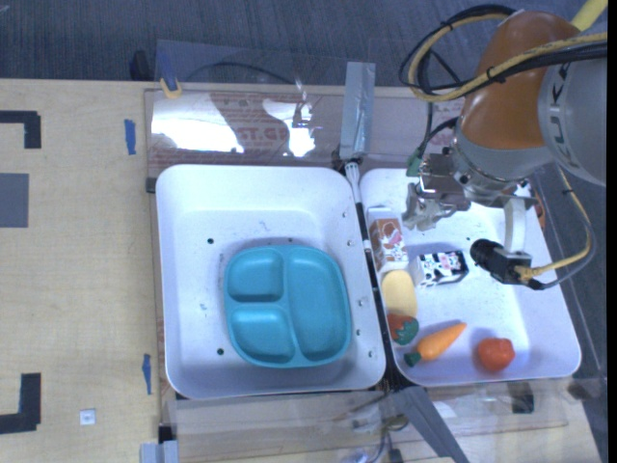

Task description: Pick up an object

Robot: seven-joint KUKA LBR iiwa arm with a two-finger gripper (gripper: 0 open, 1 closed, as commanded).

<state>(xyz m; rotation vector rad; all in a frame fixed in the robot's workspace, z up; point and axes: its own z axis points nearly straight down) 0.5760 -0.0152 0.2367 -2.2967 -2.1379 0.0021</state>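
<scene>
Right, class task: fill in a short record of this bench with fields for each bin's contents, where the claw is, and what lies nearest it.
left bin: a blue divided plate
right bin: small carton, black-and-white carton, yellow toy food, carrot, tomato
claw: over the right bin's upper left part
nearest item: the small carton, just left of it
</scene>
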